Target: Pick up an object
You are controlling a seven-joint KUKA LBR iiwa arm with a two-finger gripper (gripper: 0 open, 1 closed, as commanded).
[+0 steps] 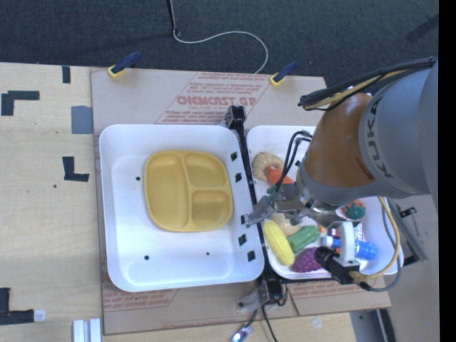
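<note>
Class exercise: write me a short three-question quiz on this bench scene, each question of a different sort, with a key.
1. True or false: the yellow tray lies in the left bin.
2. The corn lies in which bin? A) left B) right
3. Fill in: the arm hangs over the ____ bin.

Key: 1 true; 2 B, the right bin, with the grapes beside it; 3 right.

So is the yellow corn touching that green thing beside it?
Touching. The camera view shows the corn lying against the green vegetable, with no gap between them.
</note>
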